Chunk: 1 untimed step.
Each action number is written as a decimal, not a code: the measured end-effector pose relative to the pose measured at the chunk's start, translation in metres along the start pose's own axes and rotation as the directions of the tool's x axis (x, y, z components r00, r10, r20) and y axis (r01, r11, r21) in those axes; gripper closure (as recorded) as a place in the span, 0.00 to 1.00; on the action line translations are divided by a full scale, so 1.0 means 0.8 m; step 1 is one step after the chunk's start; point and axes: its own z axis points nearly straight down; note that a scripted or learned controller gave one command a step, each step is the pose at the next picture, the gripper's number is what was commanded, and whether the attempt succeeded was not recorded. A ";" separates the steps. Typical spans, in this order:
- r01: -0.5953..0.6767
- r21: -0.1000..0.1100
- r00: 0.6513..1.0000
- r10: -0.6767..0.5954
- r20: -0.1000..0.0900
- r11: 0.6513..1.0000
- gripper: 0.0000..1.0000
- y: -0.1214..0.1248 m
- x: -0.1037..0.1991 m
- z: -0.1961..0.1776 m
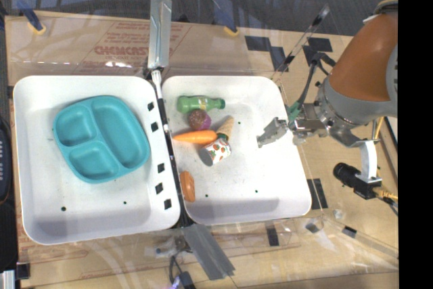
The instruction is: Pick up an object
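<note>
The right bin (291, 145) holds a cluster of toy food: a green bottle (199, 103), a dark red round fruit (199, 120), an orange carrot (195, 137), an ice-cream cone (224, 126) and a small white printed cup (216, 151). An orange sausage-shaped piece (187, 186) lies near the divider. My gripper (272, 132) hangs over the right side of this bin, right of the cluster and apart from it. Nothing is between its fingers.
The left bin (40, 213) holds a teal divided plate (101, 137). A metal bar (160, 37) rises behind the divider between the bins. The arm's orange band (365, 64) and cables sit at the right, past the bin's edge.
</note>
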 end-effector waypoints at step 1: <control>-0.294 0.009 0.956 0.294 0.001 0.956 0.00 0.067 0.100 0.163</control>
